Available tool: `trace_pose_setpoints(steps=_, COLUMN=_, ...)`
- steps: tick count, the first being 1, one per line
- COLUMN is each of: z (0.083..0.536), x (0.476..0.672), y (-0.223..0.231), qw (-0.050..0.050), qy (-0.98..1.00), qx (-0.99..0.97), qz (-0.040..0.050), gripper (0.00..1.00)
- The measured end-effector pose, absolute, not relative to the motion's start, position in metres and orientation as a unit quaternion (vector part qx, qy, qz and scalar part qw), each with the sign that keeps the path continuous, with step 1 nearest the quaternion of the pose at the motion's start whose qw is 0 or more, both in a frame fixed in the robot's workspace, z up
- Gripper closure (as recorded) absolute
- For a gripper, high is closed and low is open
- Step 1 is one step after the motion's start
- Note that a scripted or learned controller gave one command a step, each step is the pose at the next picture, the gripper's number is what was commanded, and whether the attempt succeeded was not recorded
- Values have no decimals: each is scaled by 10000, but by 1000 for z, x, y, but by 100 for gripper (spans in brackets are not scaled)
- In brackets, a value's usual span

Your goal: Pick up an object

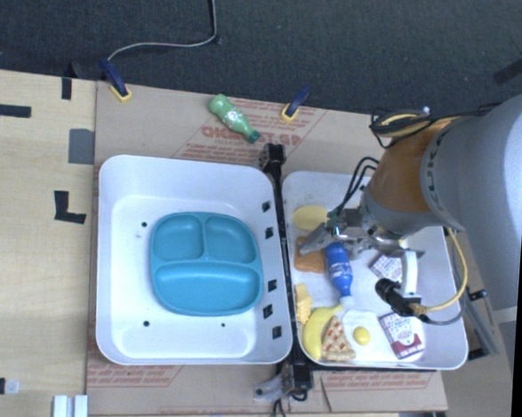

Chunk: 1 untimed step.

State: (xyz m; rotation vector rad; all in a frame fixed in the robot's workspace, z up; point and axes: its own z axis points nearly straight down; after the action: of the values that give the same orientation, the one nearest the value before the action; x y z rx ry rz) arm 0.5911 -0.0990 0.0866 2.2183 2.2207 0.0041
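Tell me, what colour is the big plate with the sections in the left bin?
The divided plate is light blue, plain to see in the camera view.

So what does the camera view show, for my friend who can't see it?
A grey and orange robot arm reaches into the right white bin, its gripper down by a blue bottle among toy foods. The left white bin holds a blue divided plate, and a green bottle lies on the bench behind.

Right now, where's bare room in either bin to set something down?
Left white bin: bare floor rings the blue three-compartment plastic plate, widest along the near edge and left side. Right white bin: crowded, with the blue bottle, yellow banana, pizza slice, fried egg and gripper.
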Motion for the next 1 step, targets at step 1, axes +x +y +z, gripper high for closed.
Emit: trace_pose_setpoints(steps=1, z=97, x=592, y=-99, qw=21, qy=7076, qx=7066, qz=18, gripper=100)
